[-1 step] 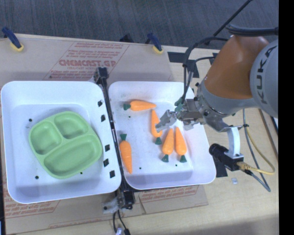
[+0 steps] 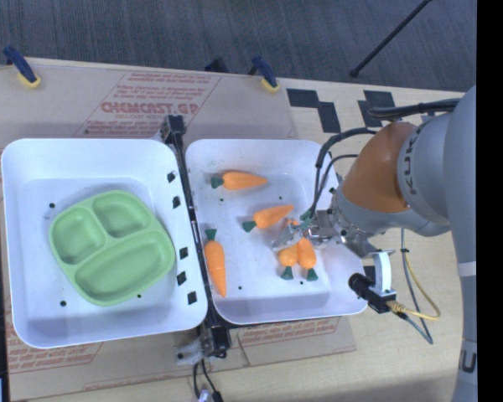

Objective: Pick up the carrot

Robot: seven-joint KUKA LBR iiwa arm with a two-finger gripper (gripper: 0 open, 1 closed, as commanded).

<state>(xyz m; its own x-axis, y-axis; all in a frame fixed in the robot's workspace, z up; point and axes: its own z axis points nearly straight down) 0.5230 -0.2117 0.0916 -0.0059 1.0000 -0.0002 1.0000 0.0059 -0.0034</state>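
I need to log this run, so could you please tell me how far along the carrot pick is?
Done: the gripper is down in the right bin, at the carrot pair near its right wall. In hand: nothing visibly lifted; every carrot lies on the bin floor. Left: grasping and raising one. The green plate sits in the left bin.

Two white bins (image 2: 33,308) are sitting on tan cardboard (image 2: 151,99) that is carrying red printed lettering. The left bin is holding a pale green sectioned plate (image 2: 111,246). Orange carrots with green tops are lying in the right bin (image 2: 260,308): one (image 2: 240,180) near the top, one (image 2: 271,217) mid-bin, one (image 2: 215,263) by the left wall, and what is looking like a pair (image 2: 298,258) under the wrist. The arm (image 2: 427,182) is showing grey with an orange band (image 2: 377,174). Blue-and-yellow clamps (image 2: 22,67) are gripping the board's edge.
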